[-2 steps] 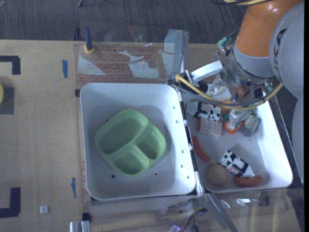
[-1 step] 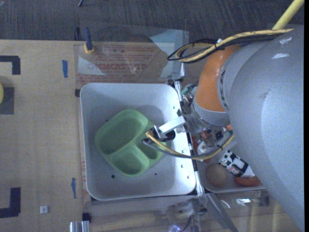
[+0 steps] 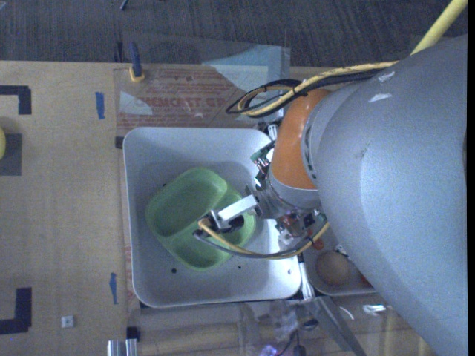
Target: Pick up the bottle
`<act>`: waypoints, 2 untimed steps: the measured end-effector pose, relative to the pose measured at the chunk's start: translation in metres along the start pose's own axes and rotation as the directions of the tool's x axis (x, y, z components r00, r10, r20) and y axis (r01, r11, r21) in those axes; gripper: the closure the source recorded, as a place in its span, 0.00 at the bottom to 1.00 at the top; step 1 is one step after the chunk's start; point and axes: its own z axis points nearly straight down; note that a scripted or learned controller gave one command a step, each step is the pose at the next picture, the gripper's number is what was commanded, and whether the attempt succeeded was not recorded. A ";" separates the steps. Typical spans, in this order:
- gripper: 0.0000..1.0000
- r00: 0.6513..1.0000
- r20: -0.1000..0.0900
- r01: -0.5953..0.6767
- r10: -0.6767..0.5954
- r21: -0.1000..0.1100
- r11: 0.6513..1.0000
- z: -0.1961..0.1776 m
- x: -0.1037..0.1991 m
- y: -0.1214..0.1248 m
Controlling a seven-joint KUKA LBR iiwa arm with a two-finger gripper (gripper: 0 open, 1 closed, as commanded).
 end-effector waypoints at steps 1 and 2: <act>0.00 0.999 0.005 0.033 -0.033 -0.006 0.999 -0.085 0.009 -0.020; 0.00 0.996 0.004 0.091 -0.091 -0.006 0.996 0.034 0.038 -0.018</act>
